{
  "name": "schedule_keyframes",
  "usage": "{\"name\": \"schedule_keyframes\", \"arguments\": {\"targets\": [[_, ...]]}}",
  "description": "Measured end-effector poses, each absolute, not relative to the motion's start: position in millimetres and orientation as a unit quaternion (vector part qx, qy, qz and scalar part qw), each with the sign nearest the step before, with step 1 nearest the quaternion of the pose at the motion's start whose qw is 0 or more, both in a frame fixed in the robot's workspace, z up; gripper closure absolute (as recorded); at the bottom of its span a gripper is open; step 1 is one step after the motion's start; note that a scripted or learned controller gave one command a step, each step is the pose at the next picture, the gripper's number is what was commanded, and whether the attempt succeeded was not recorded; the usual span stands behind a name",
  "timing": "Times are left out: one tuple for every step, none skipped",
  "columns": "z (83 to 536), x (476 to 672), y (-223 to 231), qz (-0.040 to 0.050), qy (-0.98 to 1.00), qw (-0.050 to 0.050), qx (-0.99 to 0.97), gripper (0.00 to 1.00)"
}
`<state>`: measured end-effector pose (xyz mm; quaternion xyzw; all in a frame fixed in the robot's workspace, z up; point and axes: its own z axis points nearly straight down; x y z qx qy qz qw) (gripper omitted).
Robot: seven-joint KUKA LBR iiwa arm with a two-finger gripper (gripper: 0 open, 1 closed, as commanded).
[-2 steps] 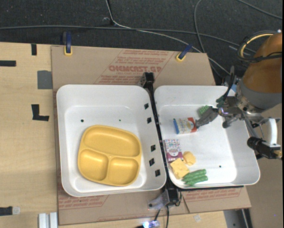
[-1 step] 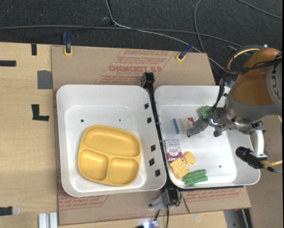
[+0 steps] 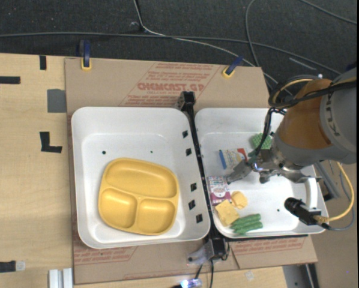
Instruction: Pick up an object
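Observation:
My gripper (image 3: 244,168) hangs low over the middle of the right bin (image 3: 239,120), reaching in from the right under the orange-banded wrist. Just left of it lies a small blue-and-white packet (image 3: 226,158). Below are a pink-and-white wrapper (image 3: 218,188), yellow cheese-like pieces (image 3: 232,206) and a green bean pod (image 3: 247,223) near the front wall. A green object (image 3: 262,141) peeks out behind the wrist. Nothing shows between the gripper's tips.
The left bin (image 3: 83,125) holds a yellow three-compartment tray (image 3: 138,195). A black divider clip strip (image 3: 193,155) runs between the bins. Cables loop above and right of the arm. Cardboard lies under both bins.

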<state>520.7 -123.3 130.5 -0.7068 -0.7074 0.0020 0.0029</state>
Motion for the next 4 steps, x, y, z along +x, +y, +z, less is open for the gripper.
{"name": "schedule_keyframes", "arguments": {"targets": [[87,522.5,-123,-0.0012,-0.707,0.0,-0.707,0.0],[102,526.3,-119,-0.006,-0.709,0.0,-0.706,1.0],[151,530.8,-129,-0.0007,-0.707,-0.002,-0.707,1.0],[204,532.0,-129,-0.0011,-0.708,-0.002,-0.707,1.0]]}}
